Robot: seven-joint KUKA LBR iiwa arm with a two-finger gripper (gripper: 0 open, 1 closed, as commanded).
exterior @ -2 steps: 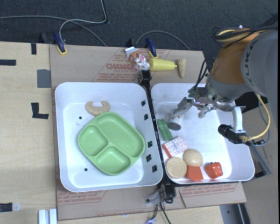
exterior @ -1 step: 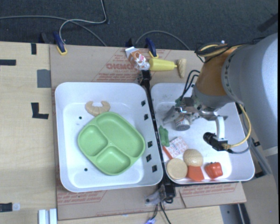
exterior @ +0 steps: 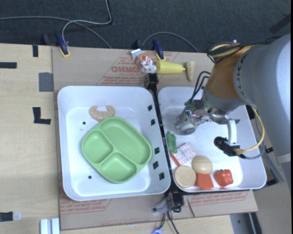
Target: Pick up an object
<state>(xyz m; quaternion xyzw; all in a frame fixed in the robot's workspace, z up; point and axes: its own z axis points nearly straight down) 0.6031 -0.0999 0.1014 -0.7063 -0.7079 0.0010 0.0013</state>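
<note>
My gripper (exterior: 185, 124) reaches down into the right bin (exterior: 254, 179), near its upper left part, over bare white floor. Just below it, along the bin's left wall, lies a small green piece (exterior: 171, 141). A white packet with red print (exterior: 186, 152) rests further down. At the bin's front sit a tan round bun (exterior: 185, 176), a beige ball (exterior: 202, 164), an orange block (exterior: 204, 181) and a red pepper (exterior: 223, 177). I see nothing between the fingers.
The left bin (exterior: 68, 101) holds a green divided plate (exterior: 116, 149) and a tan croissant-shaped piece (exterior: 102, 112). Behind the bins lie a yellow banana toy (exterior: 171, 68) and a small carton (exterior: 144, 60). A black fitting (exterior: 226, 146) with a yellow cable hangs over the right bin.
</note>
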